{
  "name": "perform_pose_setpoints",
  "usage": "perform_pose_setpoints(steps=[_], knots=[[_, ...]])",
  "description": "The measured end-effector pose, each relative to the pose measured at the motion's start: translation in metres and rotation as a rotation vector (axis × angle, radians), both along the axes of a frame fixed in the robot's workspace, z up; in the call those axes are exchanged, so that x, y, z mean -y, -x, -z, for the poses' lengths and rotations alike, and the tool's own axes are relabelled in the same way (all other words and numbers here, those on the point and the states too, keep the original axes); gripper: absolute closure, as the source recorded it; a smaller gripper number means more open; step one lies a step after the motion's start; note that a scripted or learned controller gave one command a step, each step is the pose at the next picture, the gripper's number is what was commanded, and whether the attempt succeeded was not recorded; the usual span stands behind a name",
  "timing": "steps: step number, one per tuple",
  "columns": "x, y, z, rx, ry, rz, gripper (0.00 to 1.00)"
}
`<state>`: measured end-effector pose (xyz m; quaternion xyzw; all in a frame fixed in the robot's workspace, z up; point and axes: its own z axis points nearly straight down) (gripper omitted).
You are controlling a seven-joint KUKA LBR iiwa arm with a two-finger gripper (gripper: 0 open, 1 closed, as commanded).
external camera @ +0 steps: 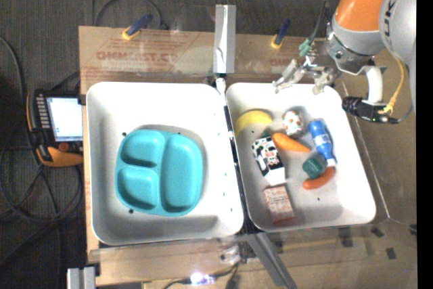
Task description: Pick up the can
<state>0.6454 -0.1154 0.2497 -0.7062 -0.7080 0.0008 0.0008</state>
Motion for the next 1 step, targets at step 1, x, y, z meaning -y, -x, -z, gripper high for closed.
perform_pose_setpoints(steps=[1], knots=[[0.0551,0.0378,0.0476,-0.001,0.003,0.035,0.00]])
